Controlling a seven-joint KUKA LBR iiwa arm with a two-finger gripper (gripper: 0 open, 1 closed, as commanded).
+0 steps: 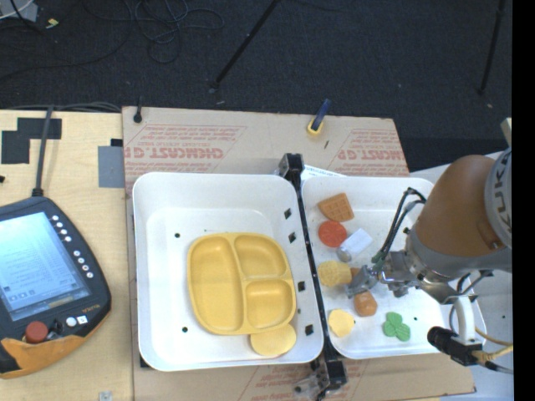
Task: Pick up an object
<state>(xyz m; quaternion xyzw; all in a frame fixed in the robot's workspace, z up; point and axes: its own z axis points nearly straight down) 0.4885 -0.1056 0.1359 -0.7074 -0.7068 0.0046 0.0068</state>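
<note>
1. The gripper [364, 284] sits low in the right bin [418, 341], directly over a small brown-orange block [365, 304]; whether its fingers are apart or together cannot be told, and nothing is seen between them.
2. That brown-orange block lies near the bin's middle, just right of a pale yellow round piece [340, 322], and its long axis runs roughly near to far.
3. A yellow lumpy piece [334, 273] lies just left of the gripper, touching or nearly touching it.
4. Farther back lie a red rounded piece [333, 234] and a tan waffle-textured square [336, 207], tilted with one corner pointing far-right.
5. A small white block [357, 242] rests just right of the red piece.
6. A green knobbly cluster [396, 327] lies in the near right part of the bin, apart from the brown block.
7. The left bin [159, 224] holds a yellow three-compartment plastic tray [241, 282], smooth and rounded, with its long axis running near to far.
8. A yellow disc [273, 340] touches the tray's near edge.
9. The bins stand on a cardboard sheet [251, 144] with red printing seen upside down; it is too blurred to read reliably.
10. A teach pendant [46, 274] with a lit screen and a red button lies on the bench at the left.
</note>
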